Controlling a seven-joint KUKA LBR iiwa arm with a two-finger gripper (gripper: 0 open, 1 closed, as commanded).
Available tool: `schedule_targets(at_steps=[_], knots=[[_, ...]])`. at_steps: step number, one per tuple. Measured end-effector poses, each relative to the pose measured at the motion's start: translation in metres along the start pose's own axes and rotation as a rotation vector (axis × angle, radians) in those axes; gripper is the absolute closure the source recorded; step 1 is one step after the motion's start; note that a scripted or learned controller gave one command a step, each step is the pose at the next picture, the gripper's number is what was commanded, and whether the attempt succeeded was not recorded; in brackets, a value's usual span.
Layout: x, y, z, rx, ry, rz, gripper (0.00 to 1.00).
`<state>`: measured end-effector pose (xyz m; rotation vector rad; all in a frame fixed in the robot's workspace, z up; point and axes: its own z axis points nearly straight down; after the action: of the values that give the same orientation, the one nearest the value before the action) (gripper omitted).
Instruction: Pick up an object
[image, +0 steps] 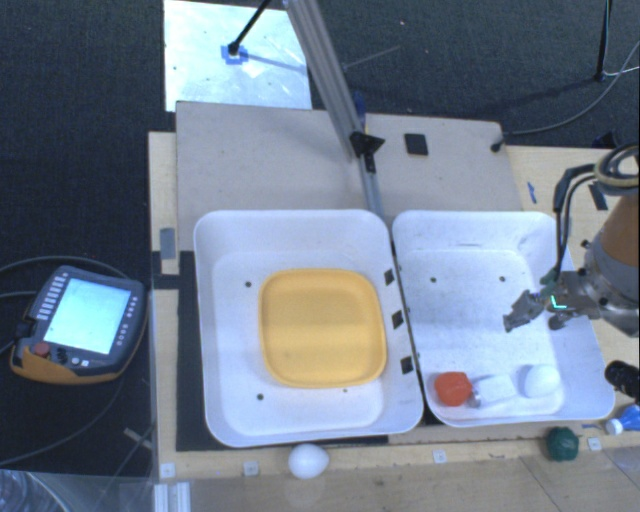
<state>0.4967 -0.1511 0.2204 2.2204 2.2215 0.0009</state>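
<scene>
Two white bins sit side by side: the left bin holds one yellow square plate, and the right bin holds three things along its near wall, one red-orange ball, one white piece too washed out to name, and one white ball. The gripper hangs over the right bin's floor above them, touching none, its dark fingers looking spread with nothing between, while the arm is cut off at the right edge. Outside the bins lie one white egg-shaped thing on the bench edge and one dark green ball.
</scene>
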Motion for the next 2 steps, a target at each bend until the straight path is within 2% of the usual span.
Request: schedule_targets(at_steps=[1, 2], knots=[[0.000, 0.000, 0.000, 0.000, 0.000, 0.000, 0.00], [0.000, -0.001, 0.042, 0.003, 0.001, 0.000, 0.00]])
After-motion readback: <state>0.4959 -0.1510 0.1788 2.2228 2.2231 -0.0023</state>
